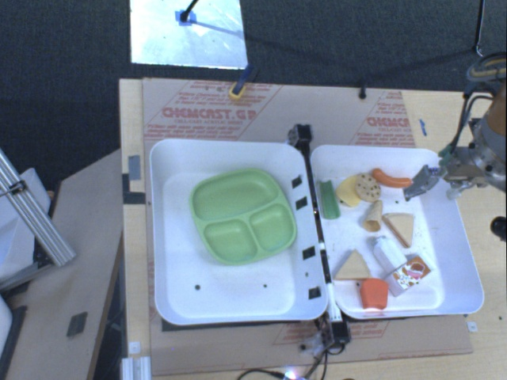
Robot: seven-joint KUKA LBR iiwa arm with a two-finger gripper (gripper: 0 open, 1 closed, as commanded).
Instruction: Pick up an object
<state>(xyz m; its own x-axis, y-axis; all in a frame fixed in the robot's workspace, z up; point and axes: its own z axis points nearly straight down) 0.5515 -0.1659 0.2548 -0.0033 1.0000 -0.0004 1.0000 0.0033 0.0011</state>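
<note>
The two-finger gripper [425, 180] hung over the upper right edge of the right shallow white bin [459, 248]; whether it was wide or narrow could not be told. Just beside its tip lay the orange toy sausage [391, 178], near the round tan cookie [366, 186]. The bin's right side lay bare. The left white bin [170, 212] held a green divided plastic tray [242, 215].
</note>
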